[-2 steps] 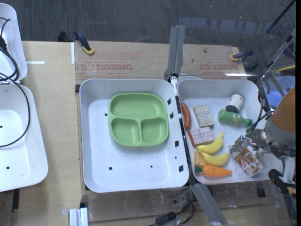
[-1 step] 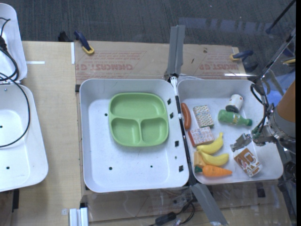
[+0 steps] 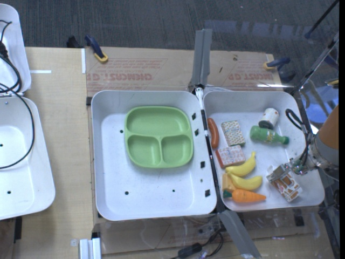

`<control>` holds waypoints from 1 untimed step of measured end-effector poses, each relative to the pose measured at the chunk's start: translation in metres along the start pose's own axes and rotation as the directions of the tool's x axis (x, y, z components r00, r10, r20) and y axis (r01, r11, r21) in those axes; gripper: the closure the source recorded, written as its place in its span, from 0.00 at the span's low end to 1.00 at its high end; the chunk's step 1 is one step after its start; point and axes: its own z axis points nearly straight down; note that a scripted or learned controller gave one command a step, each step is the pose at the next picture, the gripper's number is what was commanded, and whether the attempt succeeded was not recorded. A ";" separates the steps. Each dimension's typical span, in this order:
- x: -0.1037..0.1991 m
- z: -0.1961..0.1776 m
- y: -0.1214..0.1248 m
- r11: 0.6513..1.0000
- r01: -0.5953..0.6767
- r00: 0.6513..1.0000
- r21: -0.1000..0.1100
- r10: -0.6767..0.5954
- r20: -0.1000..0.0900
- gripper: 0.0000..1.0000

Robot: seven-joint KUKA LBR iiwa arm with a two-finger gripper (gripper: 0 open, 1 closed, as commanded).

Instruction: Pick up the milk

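In the right bin's [image 3: 307, 99] near right corner, the small milk carton [image 3: 284, 183] lies tilted, long axis running near-right, touching the pincer [image 3: 296, 166] at its far-right end; whether that pincer grips cannot be told.

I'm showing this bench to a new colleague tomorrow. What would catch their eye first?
Probably the green divided plate, alone in the left bin. Next, the crowded right bin: bananas and a carrot at its front, a green bottle toward the back. At its right edge, the gripper is down at the milk carton.
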 end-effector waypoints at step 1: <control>0.000 0.001 -0.001 0.955 0.297 0.955 0.002 -0.297 0.004 0.00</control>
